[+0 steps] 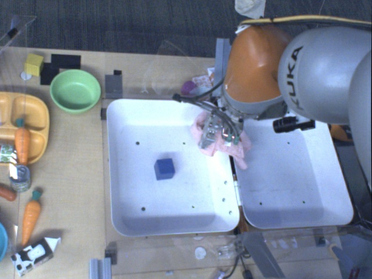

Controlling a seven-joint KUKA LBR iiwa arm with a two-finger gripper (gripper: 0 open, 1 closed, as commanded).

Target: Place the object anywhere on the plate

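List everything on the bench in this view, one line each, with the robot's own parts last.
bins: 2, white, side by side mid-bench
cube: 1, blue, in the left-hand bin
cloth: 1, pink, at the bins' shared edge beneath the gripper
bowl: 1, green, upper left
tray: 1, yellow, far left
carrots: 2, orange, one on the tray, one below it
block: 1, yellow, top left
arm: 1, grey with orange band, from right
gripper: 1, metallic, over the cloth

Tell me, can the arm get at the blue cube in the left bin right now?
Probably yes: the blue cube lies alone on the left bin's floor with nothing over it, though the hand sits against a pink cloth.
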